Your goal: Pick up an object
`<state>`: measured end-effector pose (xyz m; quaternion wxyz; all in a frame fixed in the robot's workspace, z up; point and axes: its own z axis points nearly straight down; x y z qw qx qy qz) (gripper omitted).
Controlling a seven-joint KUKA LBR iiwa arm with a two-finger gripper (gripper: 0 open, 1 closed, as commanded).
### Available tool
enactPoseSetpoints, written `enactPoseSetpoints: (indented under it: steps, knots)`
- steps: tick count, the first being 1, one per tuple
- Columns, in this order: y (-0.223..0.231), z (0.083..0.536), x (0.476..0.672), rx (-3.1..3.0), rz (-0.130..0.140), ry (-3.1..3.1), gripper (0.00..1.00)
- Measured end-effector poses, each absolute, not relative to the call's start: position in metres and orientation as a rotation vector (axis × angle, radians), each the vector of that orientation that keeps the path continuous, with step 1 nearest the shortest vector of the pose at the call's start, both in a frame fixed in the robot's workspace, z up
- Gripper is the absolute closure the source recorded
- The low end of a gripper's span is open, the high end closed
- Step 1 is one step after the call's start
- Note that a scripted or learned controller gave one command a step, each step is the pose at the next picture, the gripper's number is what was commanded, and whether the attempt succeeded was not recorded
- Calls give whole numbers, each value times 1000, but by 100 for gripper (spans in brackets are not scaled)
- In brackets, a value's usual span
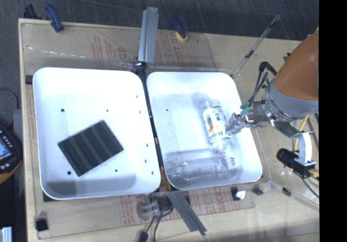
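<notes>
In the right bin a small clear bottle with a white, green and orange label lies lengthwise near the right wall. A larger clear plastic bottle lies crosswise along the bin's front wall. A dark ribbed rectangular pad lies flat in the left bin. My gripper hangs at the right bin's right wall, right beside the labelled bottle's lower end. Nothing shows between its fingers.
A grey metal bar runs back from the joint between the bins. Blue clamps hold the bench's far edge. Cables and a black fitting lie right of the right bin. A dark device sits at the left edge.
</notes>
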<state>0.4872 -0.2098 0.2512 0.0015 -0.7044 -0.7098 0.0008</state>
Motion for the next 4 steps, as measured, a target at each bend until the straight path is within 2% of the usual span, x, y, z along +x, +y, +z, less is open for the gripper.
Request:
enactPoseSetpoints:
  steps: [1,2,3,4]
  knots:
    - [-210,251,487,-2211,2,-2228,0]
    - [-210,234,478,-2223,2,-2219,0]
    - [-199,178,533,-2150,4,-2289,0]
    - [-209,162,556,-2141,3,-2297,0]
